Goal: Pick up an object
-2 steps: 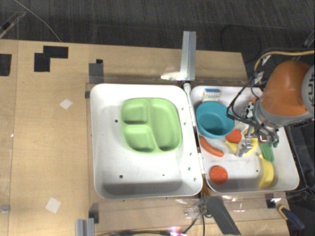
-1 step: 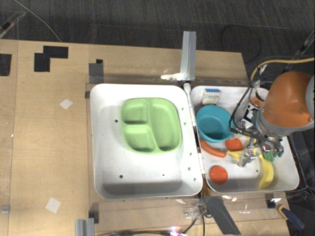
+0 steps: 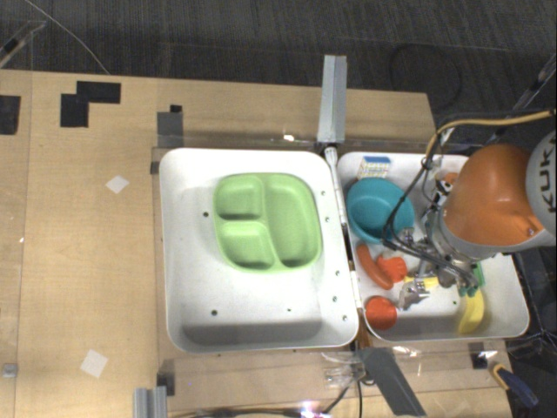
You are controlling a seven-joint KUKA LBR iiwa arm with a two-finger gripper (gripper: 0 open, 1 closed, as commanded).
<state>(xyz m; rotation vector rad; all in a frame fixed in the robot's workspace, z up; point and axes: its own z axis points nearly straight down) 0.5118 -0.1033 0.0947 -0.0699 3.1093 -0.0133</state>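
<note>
Wooden worktop (image 3: 78, 259) on dark carpet (image 3: 218, 16), green tray (image 3: 265, 220) in left bin (image 3: 187, 303), pincer (image 3: 416, 290) low in right bin (image 3: 513, 316) by carrot (image 3: 379, 268), cup (image 3: 376, 205), banana (image 3: 471, 313), can't tell its grip.

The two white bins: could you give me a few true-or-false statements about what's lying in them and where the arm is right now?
1. The green tray lies in the left bin. True.
2. The teal bowl sits in the left bin. False: it is in the right bin.
3. The arm hangs over the right bin. True.
4. The banana lies on the green tray. False: it is in the right bin's near corner.
</note>
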